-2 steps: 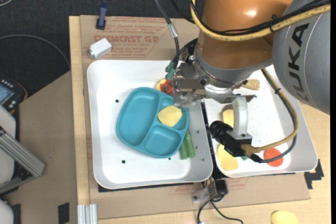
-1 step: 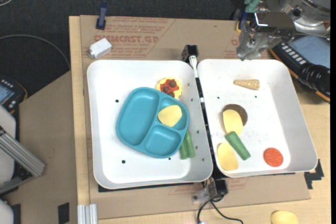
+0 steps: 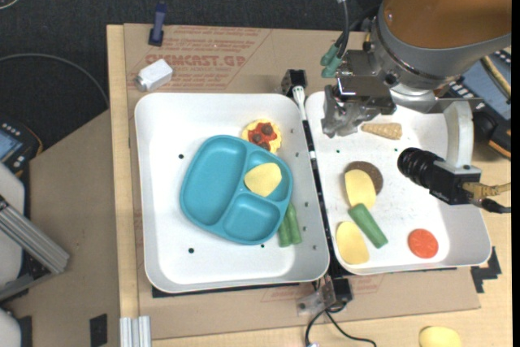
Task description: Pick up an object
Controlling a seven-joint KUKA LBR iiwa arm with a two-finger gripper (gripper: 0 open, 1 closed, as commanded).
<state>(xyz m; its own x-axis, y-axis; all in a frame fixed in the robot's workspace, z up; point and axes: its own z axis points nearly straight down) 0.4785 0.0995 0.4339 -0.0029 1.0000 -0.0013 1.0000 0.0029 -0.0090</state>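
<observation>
Yellow rounded item (image 3: 439, 336) is seen nearest, on the bench outside the bins, cut off by the frame edge. Cardboard sheet (image 3: 219, 49) is laid under both bins. Along the near side of the right bin (image 3: 467, 227), a yellow slice (image 3: 351, 243) is noted, with a green stick (image 3: 368, 225) touching its far edge and a red-orange disc (image 3: 422, 243) set apart to the right. Just beyond, a yellow oval (image 3: 360, 187) is laid on a brown disc (image 3: 370, 171). In the left bin (image 3: 162, 142), a blue divided plate (image 3: 211, 183) is placed near the middle, with a pale yellow piece (image 3: 262, 179) in its right compartment and green pieces (image 3: 288, 225) touching its near right rim. A small tart with red topping (image 3: 262, 134) is seen against the plate's far rim. Farther back in the right bin, a tan cone (image 3: 382, 129) is lying flat, just beside the gripper (image 3: 340, 124), which is positioned over that bin's far left corner. Whether the gripper is spread or closed cannot be told. Farthest, on the cardboard, a white block (image 3: 154, 75) and a blue clip (image 3: 158, 24) are noted.
</observation>
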